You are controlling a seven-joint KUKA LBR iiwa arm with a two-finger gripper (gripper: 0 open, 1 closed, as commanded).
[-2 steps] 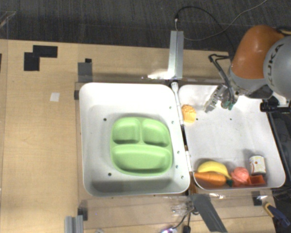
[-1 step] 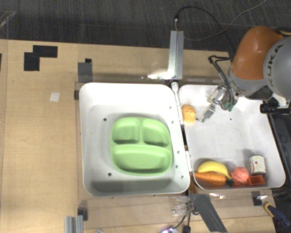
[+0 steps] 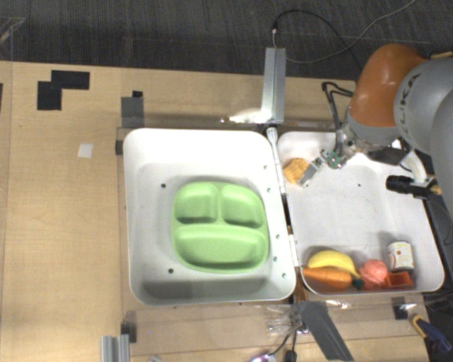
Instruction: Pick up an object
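My gripper (image 3: 311, 173) hangs low over the far-left corner of the right bin (image 3: 362, 217), reaching in from the right. Its tip is right beside a small yellow-orange object (image 3: 292, 170) that lies against the bin's left wall; I cannot tell whether they touch. Along the near edge of this bin lie a banana (image 3: 331, 260), a carrot (image 3: 328, 277), a pink round fruit (image 3: 373, 271), a small red piece (image 3: 399, 280) and a small can (image 3: 400, 254).
The left bin (image 3: 147, 202) holds a green divided plate (image 3: 219, 225). The grey arm with its orange band (image 3: 381, 89) fills the upper right. A metal post (image 3: 275, 81) stands behind the wall between the bins.
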